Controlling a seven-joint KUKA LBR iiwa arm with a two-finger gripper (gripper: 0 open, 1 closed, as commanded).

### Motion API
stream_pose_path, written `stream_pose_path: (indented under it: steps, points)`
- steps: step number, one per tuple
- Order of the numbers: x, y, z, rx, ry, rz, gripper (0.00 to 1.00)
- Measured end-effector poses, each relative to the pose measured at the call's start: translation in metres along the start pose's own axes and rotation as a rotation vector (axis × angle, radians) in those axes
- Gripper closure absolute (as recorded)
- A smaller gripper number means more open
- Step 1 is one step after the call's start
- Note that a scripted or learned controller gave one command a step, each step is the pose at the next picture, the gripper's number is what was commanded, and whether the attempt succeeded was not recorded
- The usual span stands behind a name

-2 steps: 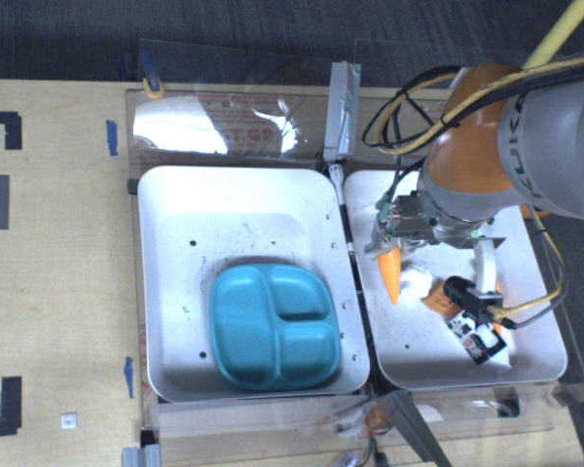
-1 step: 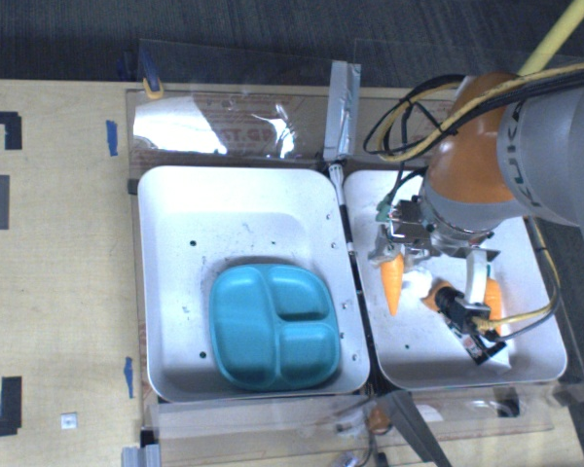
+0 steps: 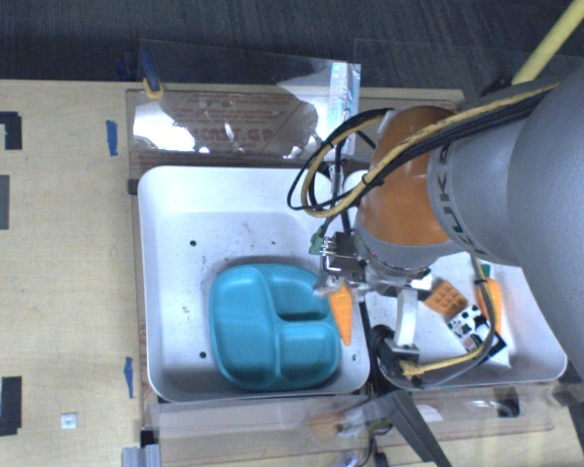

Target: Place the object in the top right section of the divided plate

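A teal divided plate (image 3: 263,334) lies in the left white bin (image 3: 175,222), toward the bin's front right. My gripper (image 3: 339,282) hangs over the plate's right rim, beneath the grey and orange wrist. An orange carrot-shaped object (image 3: 342,316) sits with its thick end between the fingertips and its point aimed at the front edge of the bin. The carrot is over the plate's right edge, beside the right-hand sections. The gripper is shut on it.
The right bin (image 3: 540,353) holds an orange waffle-like piece (image 3: 446,300), a slim orange item (image 3: 493,305) and a small white and black item (image 3: 467,326). A clear plastic sheet (image 3: 243,115) lies behind the left bin. Cables (image 3: 321,163) loop off the wrist.
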State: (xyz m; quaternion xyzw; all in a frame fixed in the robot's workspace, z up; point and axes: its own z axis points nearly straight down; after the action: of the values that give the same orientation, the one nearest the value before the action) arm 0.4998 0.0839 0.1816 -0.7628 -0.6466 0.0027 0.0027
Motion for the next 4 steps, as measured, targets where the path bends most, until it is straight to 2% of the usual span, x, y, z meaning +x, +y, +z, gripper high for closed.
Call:
stream_pose_path:
  steps: [1,2,3,4]
  points:
    - [0.075,-0.01,-0.025,-0.006,-0.001,-0.11,1.0]
    - [-0.064,0.017,-0.093,-0.008,-0.002,-0.019,1.0]
    - [0.021,-0.024,-0.04,0.0,-0.002,-0.072,1.0]
    - [0.129,-0.028,-0.041,-0.003,-0.001,-0.064,1.0]
